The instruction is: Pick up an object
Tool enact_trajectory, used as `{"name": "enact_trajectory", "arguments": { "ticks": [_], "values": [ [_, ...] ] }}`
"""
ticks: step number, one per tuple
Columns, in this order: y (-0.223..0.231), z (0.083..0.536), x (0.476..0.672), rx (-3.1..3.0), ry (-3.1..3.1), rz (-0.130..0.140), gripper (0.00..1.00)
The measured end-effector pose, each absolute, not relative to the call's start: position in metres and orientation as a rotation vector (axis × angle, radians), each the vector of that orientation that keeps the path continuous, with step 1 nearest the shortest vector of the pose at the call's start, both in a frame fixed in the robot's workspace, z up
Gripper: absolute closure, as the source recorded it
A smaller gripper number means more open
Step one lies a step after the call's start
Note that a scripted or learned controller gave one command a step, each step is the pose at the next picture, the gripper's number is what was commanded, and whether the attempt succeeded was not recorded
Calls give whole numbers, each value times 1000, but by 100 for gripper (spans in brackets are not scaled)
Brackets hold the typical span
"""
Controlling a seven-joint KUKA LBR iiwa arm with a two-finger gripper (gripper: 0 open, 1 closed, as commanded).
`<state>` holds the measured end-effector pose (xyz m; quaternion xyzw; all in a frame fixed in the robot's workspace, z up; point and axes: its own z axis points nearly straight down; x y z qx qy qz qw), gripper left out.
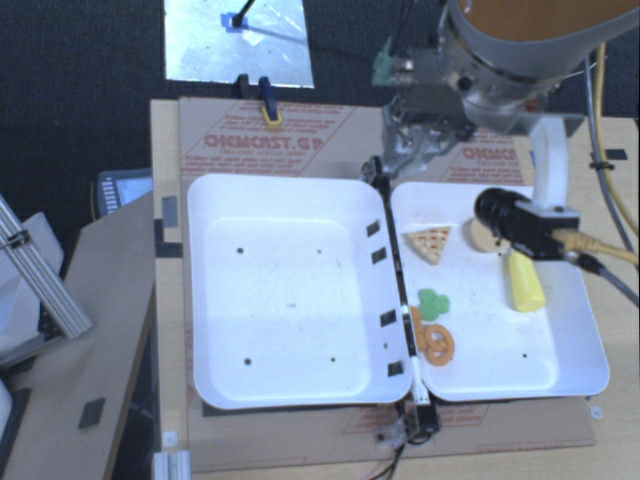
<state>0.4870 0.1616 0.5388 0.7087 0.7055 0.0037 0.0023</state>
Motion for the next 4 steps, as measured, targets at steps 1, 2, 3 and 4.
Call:
{"name": "enact_trajectory", "arguments": {
  "ticks": [1,2,3,4],
  "values": [
    [217,530,486,2213,2231,4,100],
    [235,399,485,2219,2230,-19,100],
    [157,403,487,2226,2213,-1,100],
    [159,544,487,2212,2219,28,100]
  ]
}}
